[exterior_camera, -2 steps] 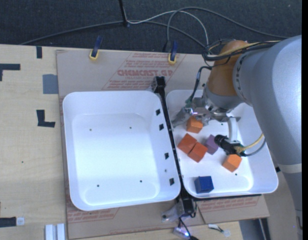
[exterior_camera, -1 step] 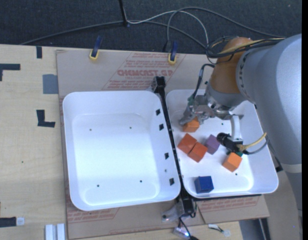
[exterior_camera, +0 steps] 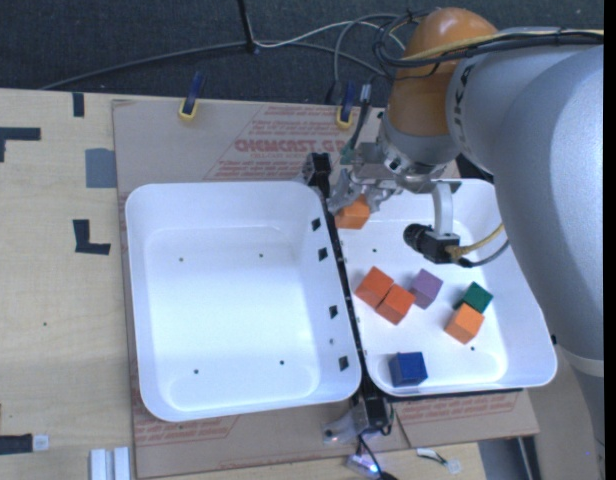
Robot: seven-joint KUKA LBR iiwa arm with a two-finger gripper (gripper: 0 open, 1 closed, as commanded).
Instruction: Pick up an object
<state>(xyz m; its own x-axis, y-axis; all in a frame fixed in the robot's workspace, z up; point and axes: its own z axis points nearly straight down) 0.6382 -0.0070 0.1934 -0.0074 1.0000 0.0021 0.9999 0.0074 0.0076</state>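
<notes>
My gripper (exterior_camera: 354, 196) hangs over the far left corner of the right bin (exterior_camera: 518, 368), close to the divider between the bins. An orange block (exterior_camera: 353, 214) sits between its fingers, just above the bin floor. Lower in the same bin lie two orange blocks (exterior_camera: 384, 295) touching each other, a purple block (exterior_camera: 426, 287), a green block (exterior_camera: 477, 296), another orange block (exterior_camera: 464, 322) and a blue block (exterior_camera: 408, 368).
The left bin (exterior_camera: 228, 298) lies beside the right one, joined by a black clipped divider (exterior_camera: 336, 268). The grey arm (exterior_camera: 548, 168) fills the right side above the right bin. Cables and a black fitting (exterior_camera: 433, 242) hang near the gripper.
</notes>
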